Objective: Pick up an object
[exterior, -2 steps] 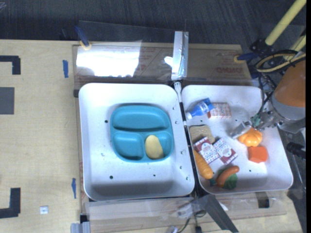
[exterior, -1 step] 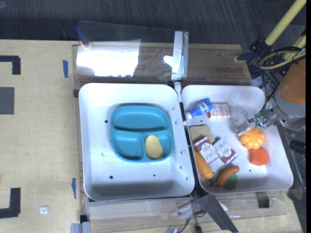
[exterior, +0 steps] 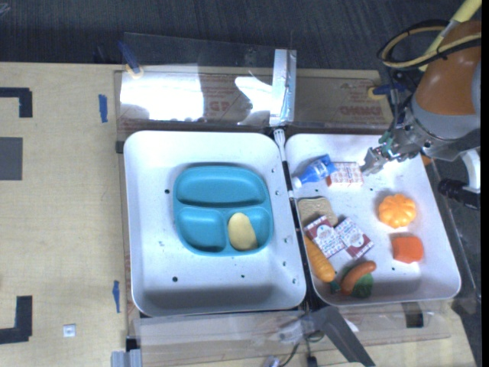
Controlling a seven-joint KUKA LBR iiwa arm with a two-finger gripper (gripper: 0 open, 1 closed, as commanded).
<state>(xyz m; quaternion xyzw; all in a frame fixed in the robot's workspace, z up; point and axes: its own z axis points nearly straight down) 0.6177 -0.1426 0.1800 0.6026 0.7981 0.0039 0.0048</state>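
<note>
My gripper hangs over the far part of the right bin, its tip just right of a white packet. A blue and white pouch lies left of that packet. An orange pumpkin-shaped toy sits a little in front of the gripper, with a red-orange block nearer the front. Further left in this bin lie a brown slice, two red and white packets, a carrot and a red pepper with a green stem. Nothing shows in the gripper's grasp.
The left bin holds a blue divided tray with a yellow oval object in its front right compartment. A clear plastic panel stands behind the bins. Cables loop above the arm at the far right.
</note>
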